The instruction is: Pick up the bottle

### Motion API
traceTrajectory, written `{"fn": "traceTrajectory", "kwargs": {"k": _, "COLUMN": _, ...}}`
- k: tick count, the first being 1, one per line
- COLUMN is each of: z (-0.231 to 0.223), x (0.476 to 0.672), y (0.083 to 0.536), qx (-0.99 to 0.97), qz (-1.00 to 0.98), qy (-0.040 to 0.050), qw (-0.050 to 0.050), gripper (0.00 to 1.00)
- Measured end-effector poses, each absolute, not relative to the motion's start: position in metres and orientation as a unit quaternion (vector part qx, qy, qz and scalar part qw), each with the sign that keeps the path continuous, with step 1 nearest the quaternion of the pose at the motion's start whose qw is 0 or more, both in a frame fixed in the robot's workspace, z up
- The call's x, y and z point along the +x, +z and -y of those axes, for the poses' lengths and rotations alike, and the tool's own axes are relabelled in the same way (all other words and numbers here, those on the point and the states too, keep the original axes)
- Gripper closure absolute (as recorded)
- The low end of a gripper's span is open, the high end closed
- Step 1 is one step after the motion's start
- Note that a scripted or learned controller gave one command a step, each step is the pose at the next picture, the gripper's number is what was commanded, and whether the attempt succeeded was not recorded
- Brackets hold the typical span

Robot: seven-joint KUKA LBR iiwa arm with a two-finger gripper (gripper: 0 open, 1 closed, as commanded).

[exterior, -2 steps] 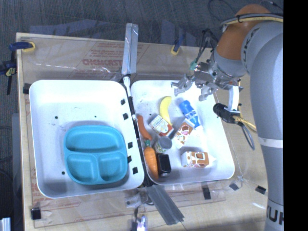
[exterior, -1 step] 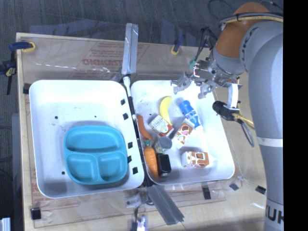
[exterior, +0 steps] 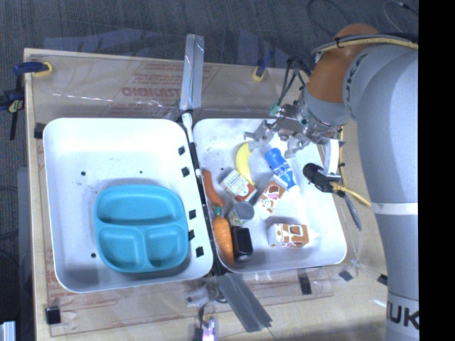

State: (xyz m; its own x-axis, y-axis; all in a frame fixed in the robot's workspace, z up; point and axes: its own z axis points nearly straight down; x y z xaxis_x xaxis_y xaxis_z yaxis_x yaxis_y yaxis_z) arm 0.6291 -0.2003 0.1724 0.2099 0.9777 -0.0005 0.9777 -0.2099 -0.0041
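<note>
From my remote seat I see a dark grey carpeted floor (exterior: 142, 13) around the tabletop (exterior: 106, 84), whose pale wooden surface lies under a clear plastic sheet with reddish printed lettering. A blue clamp (exterior: 28, 68) grips its left edge. Black cables (exterior: 334, 9) trail over the floor at the upper right. The light is even and cool.

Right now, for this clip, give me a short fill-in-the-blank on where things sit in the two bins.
1. The blue divided tray lies in the ____ bin.
2. The bottle has a ____ cap.
3. The banana lies just ____ of the bottle in this view.
4. The gripper hovers over the ____ bin.

Missing words: left; blue; left; right
</note>
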Motion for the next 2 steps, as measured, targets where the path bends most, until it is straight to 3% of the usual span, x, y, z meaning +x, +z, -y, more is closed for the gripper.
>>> {"fn": "traceTrajectory", "kwargs": {"k": 1, "z": 0.203, "x": 0.616, "y": 0.199, "qx": -0.774, "qz": 0.633, "qy": 0.0005, "qw": 0.001, "gripper": 0.00}}
{"fn": "traceTrajectory", "kwargs": {"k": 2, "z": 0.154, "x": 0.614, "y": 0.347, "qx": -0.816, "qz": 0.577, "qy": 0.0006, "qw": 0.001, "gripper": 0.00}}
